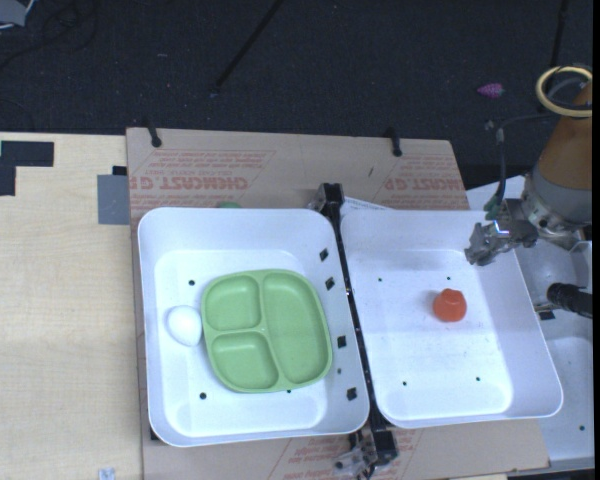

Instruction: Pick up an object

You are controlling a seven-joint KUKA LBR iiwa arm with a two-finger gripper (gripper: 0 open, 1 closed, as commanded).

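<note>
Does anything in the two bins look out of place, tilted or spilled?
Nothing stands out. The green divided plate lies flat in the left bin, a white egg beside it; a red object sits in the right bin.

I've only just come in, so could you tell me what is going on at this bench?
A grey KUKA arm with an orange band reaches in from the right, its gripper hanging over the far right corner of the right bin. A small red object lies loose on that bin's floor, apart from the gripper. The left bin holds a green divided plate with a white egg-like ball beside it. Nothing is picked up yet.
</note>
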